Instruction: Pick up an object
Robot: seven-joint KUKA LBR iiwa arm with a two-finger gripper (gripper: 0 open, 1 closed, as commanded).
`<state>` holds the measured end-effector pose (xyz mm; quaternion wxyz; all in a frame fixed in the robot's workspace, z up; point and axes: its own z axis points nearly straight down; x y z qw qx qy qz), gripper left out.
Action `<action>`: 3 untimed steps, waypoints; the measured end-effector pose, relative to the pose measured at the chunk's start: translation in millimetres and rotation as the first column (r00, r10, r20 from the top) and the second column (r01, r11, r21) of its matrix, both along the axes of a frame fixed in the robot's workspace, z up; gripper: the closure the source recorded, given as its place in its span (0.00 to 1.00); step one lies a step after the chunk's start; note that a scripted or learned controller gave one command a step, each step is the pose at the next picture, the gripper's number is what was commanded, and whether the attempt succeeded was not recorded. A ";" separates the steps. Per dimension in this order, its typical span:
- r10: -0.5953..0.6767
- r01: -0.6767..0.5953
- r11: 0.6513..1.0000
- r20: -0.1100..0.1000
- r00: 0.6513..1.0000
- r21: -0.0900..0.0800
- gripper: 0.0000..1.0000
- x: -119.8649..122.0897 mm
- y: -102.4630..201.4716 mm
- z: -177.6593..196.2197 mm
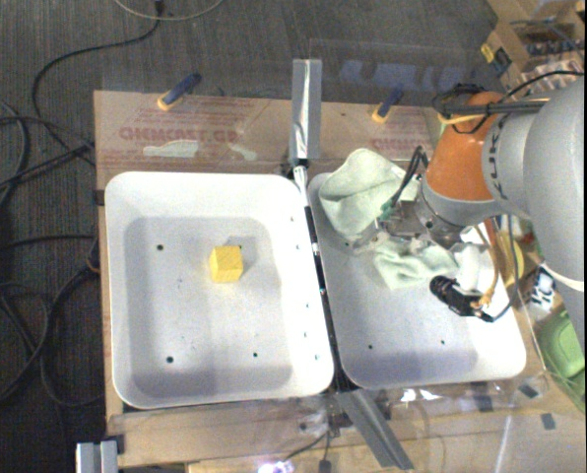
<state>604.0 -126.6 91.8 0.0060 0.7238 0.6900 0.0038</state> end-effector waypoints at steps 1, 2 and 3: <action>0.127 -0.127 0.992 0.002 0.992 -0.002 0.00 -8.6 -28.4 0.2; 0.187 -0.187 0.982 0.003 0.982 -0.007 0.00 -11.8 -27.7 0.4; 0.188 -0.188 0.982 0.007 0.982 -0.003 1.00 -10.3 -25.7 10.9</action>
